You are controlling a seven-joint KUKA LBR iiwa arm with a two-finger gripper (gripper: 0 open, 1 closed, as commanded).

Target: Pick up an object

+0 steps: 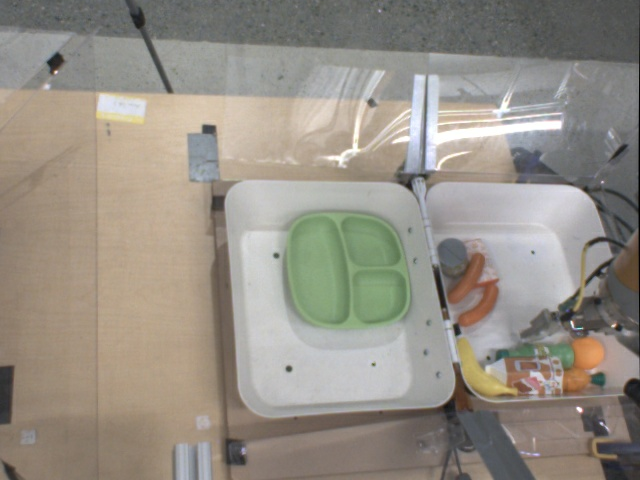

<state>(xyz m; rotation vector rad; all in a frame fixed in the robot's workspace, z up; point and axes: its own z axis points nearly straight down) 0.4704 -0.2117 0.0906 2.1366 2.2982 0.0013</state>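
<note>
The right bin (520, 218) holds two orange-red sausages (467, 278) (478, 304) next to a grey round object (452, 256) at its left wall. Along the front wall lie a yellow banana (478, 372), a carton with a red and white label (535, 373), a green-topped bottle (535, 353) and an orange fruit (590, 353). My gripper (548, 322) reaches in from the right edge. It hangs low over the bin floor, just above the bottle and to the right of the sausages. Nothing shows in its grasp.
The left bin (250, 368) carries a green three-compartment tray (348, 268) in its middle. A vertical metal divider post (424, 128) stands behind the seam between the bins. Cables (590, 258) loop by the arm at the right. Wooden bench top lies to the left.
</note>
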